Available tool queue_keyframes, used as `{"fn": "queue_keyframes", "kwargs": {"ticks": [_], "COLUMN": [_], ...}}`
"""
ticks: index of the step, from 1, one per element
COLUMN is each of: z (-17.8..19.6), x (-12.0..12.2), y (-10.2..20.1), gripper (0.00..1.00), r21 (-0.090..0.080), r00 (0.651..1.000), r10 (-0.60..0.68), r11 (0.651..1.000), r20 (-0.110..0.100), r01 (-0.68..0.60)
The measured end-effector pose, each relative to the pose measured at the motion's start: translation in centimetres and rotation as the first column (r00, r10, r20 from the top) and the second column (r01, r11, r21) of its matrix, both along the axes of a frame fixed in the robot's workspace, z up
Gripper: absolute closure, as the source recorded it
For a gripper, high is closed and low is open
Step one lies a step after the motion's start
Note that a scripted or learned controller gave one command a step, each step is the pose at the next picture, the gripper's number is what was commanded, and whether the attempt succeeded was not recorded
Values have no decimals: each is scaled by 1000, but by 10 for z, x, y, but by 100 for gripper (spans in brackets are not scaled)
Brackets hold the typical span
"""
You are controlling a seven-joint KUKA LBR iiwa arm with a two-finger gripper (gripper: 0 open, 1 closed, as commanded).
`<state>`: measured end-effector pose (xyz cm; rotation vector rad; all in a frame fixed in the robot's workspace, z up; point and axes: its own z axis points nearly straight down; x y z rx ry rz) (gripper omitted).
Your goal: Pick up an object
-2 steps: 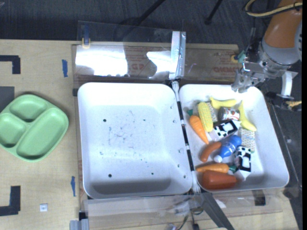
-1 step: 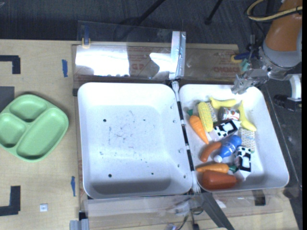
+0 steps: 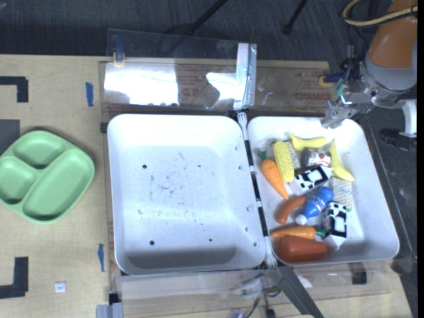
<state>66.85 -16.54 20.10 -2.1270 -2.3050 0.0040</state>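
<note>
The hand [image 3: 334,114] hovered at the right bin's [image 3: 381,197] far rim, the banana [image 3: 311,142] just below-left; finger state unclear.

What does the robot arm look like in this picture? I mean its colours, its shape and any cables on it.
The arm has a rounded orange section with a grey part beneath it near the wrist. A yellow cable loops behind it, and small blue and yellow fittings sit beside the wrist. The gripper is a small piece of pale grey metal, too small and blurred to describe in detail.
</note>
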Motion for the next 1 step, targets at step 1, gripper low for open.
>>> {"fn": "queue_keyframes", "kwargs": {"ticks": [1], "z": [13], "x": [-1], "y": [21], "gripper": [100], "r21": [0], "r00": [963], "r10": [270], "r11": [963], "r20": [3], "r01": [-270]}}
